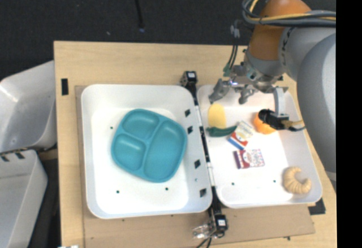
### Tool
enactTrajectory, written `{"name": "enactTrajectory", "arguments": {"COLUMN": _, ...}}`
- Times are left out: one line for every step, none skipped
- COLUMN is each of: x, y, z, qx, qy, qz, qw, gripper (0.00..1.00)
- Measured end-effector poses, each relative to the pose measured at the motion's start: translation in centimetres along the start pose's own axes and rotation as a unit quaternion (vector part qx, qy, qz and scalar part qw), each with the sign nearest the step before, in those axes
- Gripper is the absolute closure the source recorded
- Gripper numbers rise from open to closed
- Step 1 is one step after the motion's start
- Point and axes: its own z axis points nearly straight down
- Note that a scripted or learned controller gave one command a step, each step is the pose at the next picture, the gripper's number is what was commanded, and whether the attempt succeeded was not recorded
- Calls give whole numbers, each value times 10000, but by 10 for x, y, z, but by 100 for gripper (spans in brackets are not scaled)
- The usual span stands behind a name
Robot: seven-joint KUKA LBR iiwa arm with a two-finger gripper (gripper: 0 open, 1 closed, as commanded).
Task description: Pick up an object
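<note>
The grey arm with its orange band point(271, 26) reaches in from the right over the far end of the right-hand shallow white bin point(266, 190), and the two-finger gripper point(231, 94) hangs there with its fingers point(217, 93) spread apart and nothing between them, so the jaws are released. Just on the near side of it, close to the bin's left wall, lies a small rounded yellow object point(216, 115), and touching its near edge is a dark green strip point(222, 131) (whether the two are one piece I cannot tell). To the right of the strip sits a small red, white and blue packet point(241, 135), and nearer the camera a flat card with a red and purple pattern point(249, 159). A rounded orange object point(260, 124) lies toward the bin's right side, partly covered by the robot's own hardware, and a pale tan croissant-shaped piece point(297, 180) rests in the near right corner, well apart from the rest. The left-hand shallow white bin point(93, 185) holds one thing – a teal divided plastic plate point(149, 144), lying flat near its middle. Both bins stand side by side, touching, on a light wooden bench point(130, 60)
</note>
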Motion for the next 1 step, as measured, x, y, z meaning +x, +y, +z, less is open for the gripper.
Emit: {"name": "enactTrajectory", "arguments": {"x": -1, "y": 0, "z": 52, "qx": -5, "qy": -2, "qz": 9, "qw": 10000, "gripper": 0}}
